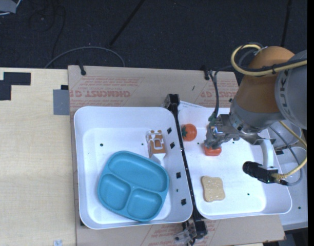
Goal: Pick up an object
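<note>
Camera view: claw (pixel 214 140) lowered in the right bin (pixel 280 204), directly over a small red object (pixel 213 150).
Claw opening: cannot tell. Red object lies on the bin floor, touching or just under the claw tips. Nearby: orange tomato-like ball (pixel 188 132), toast slice (pixel 213 188). Left bin (pixel 87 137): blue divided tray (pixel 132 185), small toy. Step judged: grasp attempt; next needs closing, then a straight lift.

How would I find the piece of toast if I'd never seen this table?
Look in the right white bin, the one the grey arm reaches into. The toast lies flat near its front left. It is pale tan and squarish, unlike the round orange-red tomato farther back.
</note>
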Controlling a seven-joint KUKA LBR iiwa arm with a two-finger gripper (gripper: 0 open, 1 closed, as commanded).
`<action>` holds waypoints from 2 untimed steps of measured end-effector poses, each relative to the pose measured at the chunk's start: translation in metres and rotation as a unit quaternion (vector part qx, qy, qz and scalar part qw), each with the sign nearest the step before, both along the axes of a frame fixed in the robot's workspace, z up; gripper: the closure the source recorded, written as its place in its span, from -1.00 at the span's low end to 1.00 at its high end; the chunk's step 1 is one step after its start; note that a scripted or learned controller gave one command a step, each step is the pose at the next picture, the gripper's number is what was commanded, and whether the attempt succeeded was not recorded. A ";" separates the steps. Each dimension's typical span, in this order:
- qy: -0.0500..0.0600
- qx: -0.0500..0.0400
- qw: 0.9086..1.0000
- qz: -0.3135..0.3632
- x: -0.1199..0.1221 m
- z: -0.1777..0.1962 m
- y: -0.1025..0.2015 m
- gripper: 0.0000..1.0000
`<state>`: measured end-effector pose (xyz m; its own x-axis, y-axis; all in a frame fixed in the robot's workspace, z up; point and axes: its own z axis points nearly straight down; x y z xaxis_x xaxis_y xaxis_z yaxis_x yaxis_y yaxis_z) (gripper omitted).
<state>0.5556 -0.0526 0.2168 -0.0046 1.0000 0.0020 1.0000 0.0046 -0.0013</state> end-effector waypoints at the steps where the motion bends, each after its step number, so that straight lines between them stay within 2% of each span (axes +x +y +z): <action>1: 0.000 0.000 1.000 0.000 0.014 0.010 0.055 1.00; 2: 0.000 -0.001 1.000 0.000 0.036 0.001 0.108 1.00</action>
<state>0.5912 0.0553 0.2174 -0.0042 1.0000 -0.0003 1.0000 0.0042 -0.0020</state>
